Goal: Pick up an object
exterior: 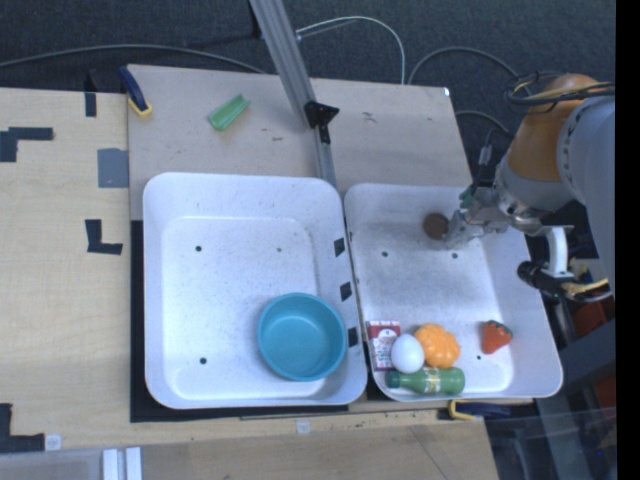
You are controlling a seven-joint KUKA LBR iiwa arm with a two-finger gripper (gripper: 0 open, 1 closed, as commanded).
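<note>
Tool [458,230] beside small round brown object [435,226]; finger state unclear, possibly touching.

**No words to read**

Too small and blurry for any letters or numbers. Maybe some print on the little red and white carton [383,342], well below and a bit left of the gripper [462,226], but just a smudge. Same with the green bottle [428,380] label.

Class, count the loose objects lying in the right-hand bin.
6: a brown ball beside the gripper; a strawberry, orange, egg, red carton and green bottle along the near edge. More may hide underneath.
</note>
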